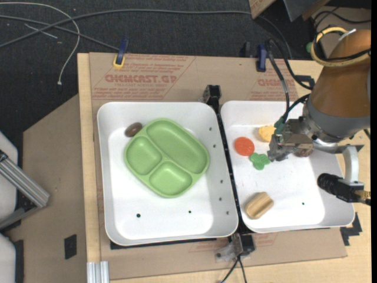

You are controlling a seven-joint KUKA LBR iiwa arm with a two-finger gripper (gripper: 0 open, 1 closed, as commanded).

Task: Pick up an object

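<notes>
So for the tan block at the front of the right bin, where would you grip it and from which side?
Across its short width, coming straight down from above. The tan block lies flat and alone on the right bin floor, its long axis slanted, with bare floor on both long sides for the jaws. The gripper would probably need to turn to match that slant.

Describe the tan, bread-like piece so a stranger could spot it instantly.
Start at the right white bin, the one the arm reaches into. Look toward its near edge, left of the middle: the tan bread-like piece lies there alone. Its neighbours, an orange disc, a green piece and a yellow piece, cluster farther back.
</notes>
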